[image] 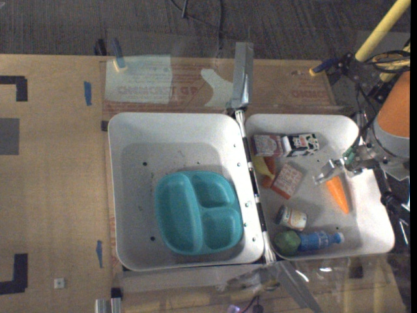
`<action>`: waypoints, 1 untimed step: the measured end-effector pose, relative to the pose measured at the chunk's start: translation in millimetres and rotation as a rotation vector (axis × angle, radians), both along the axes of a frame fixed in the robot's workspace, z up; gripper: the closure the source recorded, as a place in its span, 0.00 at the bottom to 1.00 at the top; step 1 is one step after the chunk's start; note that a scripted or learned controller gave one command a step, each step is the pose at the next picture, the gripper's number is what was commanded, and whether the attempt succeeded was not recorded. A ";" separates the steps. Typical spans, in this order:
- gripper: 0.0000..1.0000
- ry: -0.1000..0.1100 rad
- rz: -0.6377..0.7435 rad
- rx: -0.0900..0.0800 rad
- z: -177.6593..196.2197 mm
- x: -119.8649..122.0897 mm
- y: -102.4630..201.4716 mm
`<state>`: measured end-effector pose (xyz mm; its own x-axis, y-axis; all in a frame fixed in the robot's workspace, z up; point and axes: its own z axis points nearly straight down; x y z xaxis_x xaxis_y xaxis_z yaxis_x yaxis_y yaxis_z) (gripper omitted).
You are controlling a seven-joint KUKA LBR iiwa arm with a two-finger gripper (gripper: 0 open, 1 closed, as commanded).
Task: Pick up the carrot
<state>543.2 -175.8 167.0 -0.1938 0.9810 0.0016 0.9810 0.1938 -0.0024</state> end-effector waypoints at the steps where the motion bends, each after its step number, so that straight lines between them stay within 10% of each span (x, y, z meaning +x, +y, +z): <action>1: 0.00 -0.010 0.025 -0.001 -79.9 13.4 -16.7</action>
